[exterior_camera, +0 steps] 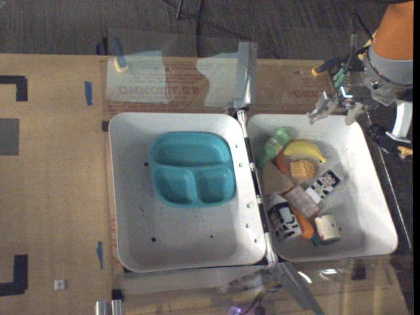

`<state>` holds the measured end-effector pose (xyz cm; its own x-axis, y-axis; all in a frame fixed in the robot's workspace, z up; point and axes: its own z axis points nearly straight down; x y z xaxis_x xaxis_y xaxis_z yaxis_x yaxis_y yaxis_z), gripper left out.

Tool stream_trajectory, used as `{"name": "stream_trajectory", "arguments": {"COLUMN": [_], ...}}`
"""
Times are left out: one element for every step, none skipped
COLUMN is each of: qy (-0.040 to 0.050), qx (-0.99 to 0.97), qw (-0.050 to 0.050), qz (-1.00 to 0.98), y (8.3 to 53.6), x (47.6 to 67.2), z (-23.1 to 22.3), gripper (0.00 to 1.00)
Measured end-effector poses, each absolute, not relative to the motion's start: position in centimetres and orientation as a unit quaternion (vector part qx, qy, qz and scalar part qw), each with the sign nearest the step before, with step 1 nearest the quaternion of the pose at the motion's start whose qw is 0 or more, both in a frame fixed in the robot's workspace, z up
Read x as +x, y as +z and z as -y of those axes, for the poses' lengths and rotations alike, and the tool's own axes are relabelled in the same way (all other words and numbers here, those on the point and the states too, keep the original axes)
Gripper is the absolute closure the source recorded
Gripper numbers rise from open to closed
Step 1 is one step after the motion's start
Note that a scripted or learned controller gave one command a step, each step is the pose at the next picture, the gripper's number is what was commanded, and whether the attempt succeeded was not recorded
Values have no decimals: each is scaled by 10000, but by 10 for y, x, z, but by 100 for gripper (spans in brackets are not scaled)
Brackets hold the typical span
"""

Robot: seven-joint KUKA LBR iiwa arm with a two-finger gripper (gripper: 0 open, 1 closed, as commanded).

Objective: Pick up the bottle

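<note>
In the camera view my pincer [336, 107] hangs at the upper right of the frame, over the right bin's [377, 195] top rim, fingers spread and pinching nothing. The green bottle [273, 146] lies in that bin's upper left, beside a banana [304, 151]. Label writing is too blurred to read.

Arm [397, 35] enters from upper right, orange band above grey wrist, angled down-left. Gripper [335, 107] at its tip, metal fingers [319, 112] spread apart, nothing btwn them.
</note>
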<state>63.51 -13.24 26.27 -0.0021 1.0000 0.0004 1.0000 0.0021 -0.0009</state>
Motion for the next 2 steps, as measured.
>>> {"name": "stream_trajectory", "arguments": {"qy": [0, -11], "qx": [-7082, -7544], "qw": [2, -23], "qz": [7060, 6565], "y": [111, 123], "x": [658, 667], "z": [95, 144], "gripper": [0, 0]}}
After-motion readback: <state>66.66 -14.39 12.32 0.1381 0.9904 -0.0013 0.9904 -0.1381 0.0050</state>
